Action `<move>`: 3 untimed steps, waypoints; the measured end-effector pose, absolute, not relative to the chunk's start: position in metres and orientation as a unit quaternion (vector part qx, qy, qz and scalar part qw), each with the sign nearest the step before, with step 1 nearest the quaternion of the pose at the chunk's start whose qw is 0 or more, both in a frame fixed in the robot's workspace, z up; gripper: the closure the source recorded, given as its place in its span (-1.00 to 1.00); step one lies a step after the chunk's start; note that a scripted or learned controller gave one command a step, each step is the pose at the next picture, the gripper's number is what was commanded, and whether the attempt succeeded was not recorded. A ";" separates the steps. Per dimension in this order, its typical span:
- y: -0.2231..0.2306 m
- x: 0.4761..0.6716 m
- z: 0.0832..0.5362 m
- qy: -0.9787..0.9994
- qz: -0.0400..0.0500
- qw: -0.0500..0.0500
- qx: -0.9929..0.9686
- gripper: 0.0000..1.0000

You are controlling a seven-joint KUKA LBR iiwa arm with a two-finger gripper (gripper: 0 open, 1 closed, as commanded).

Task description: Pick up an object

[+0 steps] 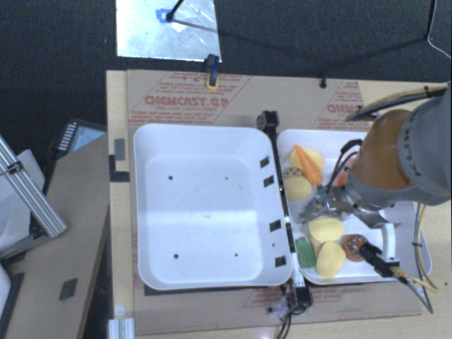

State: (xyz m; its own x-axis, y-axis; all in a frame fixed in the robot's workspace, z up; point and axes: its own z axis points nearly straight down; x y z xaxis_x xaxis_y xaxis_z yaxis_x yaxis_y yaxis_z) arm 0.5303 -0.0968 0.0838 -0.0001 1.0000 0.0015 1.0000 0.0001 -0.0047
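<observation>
End effector [319, 207], finger state indiscernible, low in the right bin [395, 277] near its left wall, among crowded yellow pieces [326, 229] and a carrot [308, 161]; crowding may deflect the grasp.

Surroundings of the work bench

Just beside the gripper [319, 207], toward the view's left, lies a white bin [205, 210], with black clips [268, 182] along the edge nearest the gripper. Under it sits a brown sheet with red print [191, 97], reaching up the view past the gripper. Well above and left of the gripper, a yellow and blue clamp [212, 73] touches the sheet's top edge; beyond it a shiny metal plate [167, 20] lies on dark carpet [56, 48]. Far left are a tan side table [70, 246] and a slanting aluminium bar [32, 196].
</observation>
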 end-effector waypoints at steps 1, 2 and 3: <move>-0.097 0.534 0.095 -0.708 -0.001 -0.001 -0.706 1.00; -0.083 0.486 0.084 -0.707 0.000 0.000 -0.707 1.00; -0.041 0.558 0.191 -0.711 -0.006 -0.006 -0.703 1.00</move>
State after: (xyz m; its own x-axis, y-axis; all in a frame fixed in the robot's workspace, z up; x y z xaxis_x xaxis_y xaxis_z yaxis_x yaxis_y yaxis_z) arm 0.5579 -0.0406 0.1910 -0.0110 0.9999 0.0003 0.9998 0.0110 0.0172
